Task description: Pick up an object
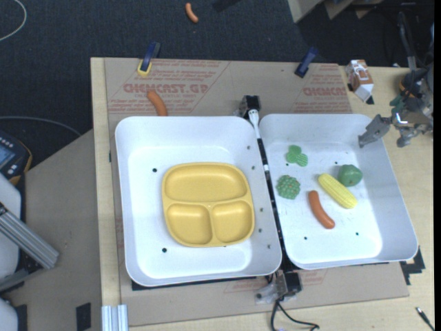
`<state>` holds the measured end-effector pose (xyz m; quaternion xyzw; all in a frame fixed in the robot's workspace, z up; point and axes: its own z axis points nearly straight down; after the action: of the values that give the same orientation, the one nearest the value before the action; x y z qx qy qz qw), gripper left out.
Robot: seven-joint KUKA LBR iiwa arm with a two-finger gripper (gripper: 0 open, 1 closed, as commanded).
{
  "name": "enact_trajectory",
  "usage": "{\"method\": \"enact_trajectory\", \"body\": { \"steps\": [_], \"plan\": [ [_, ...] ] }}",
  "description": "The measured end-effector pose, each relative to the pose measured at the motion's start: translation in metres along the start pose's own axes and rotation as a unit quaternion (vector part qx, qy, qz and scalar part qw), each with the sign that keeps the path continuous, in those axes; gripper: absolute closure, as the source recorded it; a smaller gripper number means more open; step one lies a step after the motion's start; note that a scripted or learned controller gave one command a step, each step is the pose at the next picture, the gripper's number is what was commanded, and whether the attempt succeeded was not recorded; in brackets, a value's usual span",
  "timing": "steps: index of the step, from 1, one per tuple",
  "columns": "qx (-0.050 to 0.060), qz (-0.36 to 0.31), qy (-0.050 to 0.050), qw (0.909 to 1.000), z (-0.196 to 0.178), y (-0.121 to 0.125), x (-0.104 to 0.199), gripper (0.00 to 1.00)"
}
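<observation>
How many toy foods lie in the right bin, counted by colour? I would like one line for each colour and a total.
Green: 3, namely broccoli piece, round bumpy piece, green pepper
Yellow: 1, corn cob
Orange-red: 1, sausage
Total: 5 in the right bin

Dark grey carpeted floor (83, 19) surrounds the pale wooden desk (69, 185), where a brown cardboard sheet (207, 81) lies clamped along its far edge by a blue-and-yellow clip (147, 59).
</observation>
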<state>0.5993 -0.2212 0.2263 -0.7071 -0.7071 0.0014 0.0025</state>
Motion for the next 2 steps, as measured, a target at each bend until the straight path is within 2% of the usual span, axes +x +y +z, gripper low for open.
{"method": "enact_trajectory", "body": {
  "steps": [1, 2],
  "plan": [
    [0.001, 0.0, 0.001, 1.0, 0.064, 0.0, 0.003, 0.0],
    [-0.001, -0.001, 0.0, 1.0, 0.107, 0.0, 0.008, 0.0]
  ]
}}
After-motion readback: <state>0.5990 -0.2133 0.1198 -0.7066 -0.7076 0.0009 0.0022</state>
